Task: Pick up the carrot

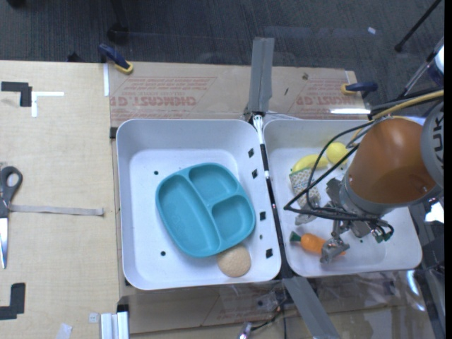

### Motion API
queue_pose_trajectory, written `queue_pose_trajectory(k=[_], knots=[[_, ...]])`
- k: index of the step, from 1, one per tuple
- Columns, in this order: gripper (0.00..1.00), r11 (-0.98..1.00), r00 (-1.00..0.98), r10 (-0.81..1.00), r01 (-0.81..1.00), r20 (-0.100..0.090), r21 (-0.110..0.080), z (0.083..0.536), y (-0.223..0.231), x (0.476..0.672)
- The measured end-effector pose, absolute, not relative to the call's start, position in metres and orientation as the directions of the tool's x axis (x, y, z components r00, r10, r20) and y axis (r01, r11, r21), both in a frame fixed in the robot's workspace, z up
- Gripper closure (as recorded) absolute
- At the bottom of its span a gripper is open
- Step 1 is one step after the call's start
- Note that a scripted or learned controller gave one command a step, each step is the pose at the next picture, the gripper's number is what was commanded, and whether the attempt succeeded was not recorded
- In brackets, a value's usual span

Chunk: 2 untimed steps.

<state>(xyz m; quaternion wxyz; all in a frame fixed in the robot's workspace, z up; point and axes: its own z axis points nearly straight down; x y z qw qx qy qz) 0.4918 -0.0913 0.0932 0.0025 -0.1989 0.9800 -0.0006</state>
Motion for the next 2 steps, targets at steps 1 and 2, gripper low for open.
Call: queue_pose_trajectory(k=[1, 2], knots=[[0.0, 0.852, -0.852, -0.524, -0.524, -0.005, -0.004, 0.093, -0.096, 0.488], [0.0, 0.471, -0.471, -0.882, -0.882, -0.004, -0.005, 0.118, -0.122, 0.491]])
